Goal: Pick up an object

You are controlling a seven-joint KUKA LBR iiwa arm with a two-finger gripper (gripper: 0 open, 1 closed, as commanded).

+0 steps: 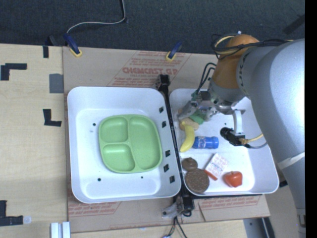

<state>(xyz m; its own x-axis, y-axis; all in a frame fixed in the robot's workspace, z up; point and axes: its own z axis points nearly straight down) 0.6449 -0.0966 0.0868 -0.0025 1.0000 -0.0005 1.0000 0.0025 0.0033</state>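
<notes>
Several small things share the right bin (262, 180) with the pincer (195, 110), which hangs low at the bin's upper left, directly over a banana (188, 135) and a green item (197, 118) (the two seem to touch it). Just right of the banana lies a blue bottle (205, 143); nearer the front sit two brown discs (197, 180), a red-and-white packet (216, 165) and a tomato (233, 178). Whether the pincer is spread or pinching anything, I cannot tell. A green divided plate (131, 144) occupies the left bin (79, 133).

The bench (29, 133) carries a cardboard sheet (143, 68). On the cardboard, two white bins sit touching: left bin (79, 133) and right bin (262, 172).
</notes>
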